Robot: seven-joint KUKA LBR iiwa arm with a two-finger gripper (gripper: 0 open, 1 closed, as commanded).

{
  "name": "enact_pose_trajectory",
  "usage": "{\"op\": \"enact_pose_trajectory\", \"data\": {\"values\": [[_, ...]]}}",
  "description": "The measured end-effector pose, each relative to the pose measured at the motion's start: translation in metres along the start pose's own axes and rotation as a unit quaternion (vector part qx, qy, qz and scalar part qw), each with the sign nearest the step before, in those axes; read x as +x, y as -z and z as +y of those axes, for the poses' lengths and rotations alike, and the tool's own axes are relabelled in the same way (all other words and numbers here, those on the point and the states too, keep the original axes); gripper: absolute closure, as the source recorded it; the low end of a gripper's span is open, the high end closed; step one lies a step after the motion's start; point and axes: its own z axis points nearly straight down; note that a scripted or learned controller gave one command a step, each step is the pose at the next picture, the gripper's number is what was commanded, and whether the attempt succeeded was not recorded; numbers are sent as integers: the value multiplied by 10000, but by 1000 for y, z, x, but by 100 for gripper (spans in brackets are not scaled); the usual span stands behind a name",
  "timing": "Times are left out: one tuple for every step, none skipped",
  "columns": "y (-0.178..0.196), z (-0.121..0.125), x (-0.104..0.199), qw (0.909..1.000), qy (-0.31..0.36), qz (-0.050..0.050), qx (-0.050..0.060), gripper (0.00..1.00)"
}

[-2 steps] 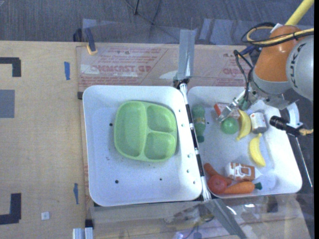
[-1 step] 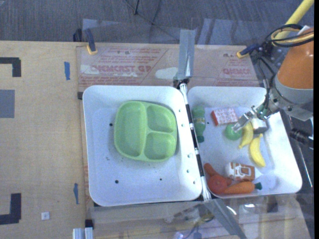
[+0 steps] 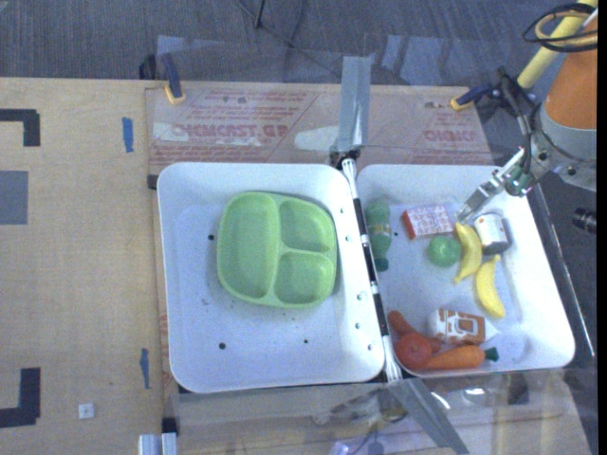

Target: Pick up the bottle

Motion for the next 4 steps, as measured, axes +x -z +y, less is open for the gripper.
{"op": "enact_pose_trajectory", "data": {"values": [[-114, -25, 14, 9999, 168, 2, -1, 0], [-103, -25, 13, 9999, 156, -16, -21, 100], [-40, -14, -54, 9992, -401, 0, 6, 100], [27, -11, -61, 9996, -273, -3, 4, 100]]}}
